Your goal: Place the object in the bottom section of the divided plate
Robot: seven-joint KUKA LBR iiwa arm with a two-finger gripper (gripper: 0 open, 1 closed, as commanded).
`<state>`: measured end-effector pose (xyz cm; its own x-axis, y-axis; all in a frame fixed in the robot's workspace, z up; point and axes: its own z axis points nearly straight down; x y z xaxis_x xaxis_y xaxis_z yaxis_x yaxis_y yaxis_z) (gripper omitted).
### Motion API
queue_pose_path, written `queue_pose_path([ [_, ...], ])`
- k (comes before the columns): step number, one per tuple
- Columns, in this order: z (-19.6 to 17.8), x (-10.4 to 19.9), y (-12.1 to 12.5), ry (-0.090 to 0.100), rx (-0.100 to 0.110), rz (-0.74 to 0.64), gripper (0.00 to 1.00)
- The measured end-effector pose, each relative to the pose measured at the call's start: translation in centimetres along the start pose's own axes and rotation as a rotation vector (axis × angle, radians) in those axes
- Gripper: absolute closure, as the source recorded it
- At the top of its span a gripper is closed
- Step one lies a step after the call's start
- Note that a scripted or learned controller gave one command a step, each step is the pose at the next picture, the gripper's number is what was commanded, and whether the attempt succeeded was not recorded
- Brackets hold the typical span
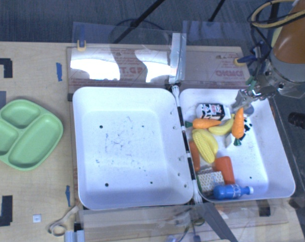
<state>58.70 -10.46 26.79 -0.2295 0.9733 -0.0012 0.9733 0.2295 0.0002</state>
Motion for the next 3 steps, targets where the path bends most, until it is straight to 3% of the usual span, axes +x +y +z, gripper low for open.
queue_pose_path([
  [1,8.4,6.6,-9.5,0.002,0.001,0.129,1.00],
  [2,8.3,14.5,-5.1,-0.001,-0.002,0.397,1.00],
  [3,8.4,17.2,1.2,0.000,0.003,0.945,1.00],
])
